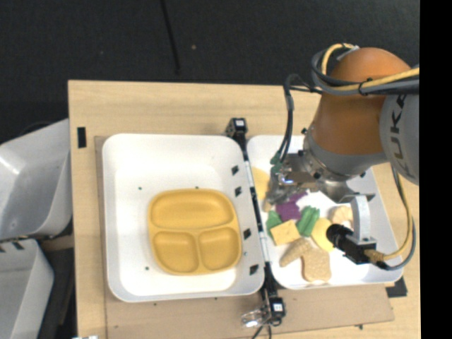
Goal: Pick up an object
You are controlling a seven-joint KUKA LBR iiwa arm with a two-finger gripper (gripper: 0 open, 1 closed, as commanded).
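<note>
My gripper (280, 187) hangs low over the left part of the right bin (381, 277), under the grey and orange arm. Just below it lies a purple piece (288, 208). Around that sit a green piece (308, 221), a smaller green piece (273, 219), a yellow block (284, 232), a round yellow item (323, 235), a cream item (341, 214) and two tan bread-like pieces (316, 265). A pale yellow item (261, 182) lies by the divider, partly hidden by the gripper. Nothing can be seen held.
The left bin (120, 189) holds a yellow divided plate (194, 229) in its middle. The raised divider (251, 203) between the bins runs close to the gripper's left side. Wooden bench shows around both bins.
</note>
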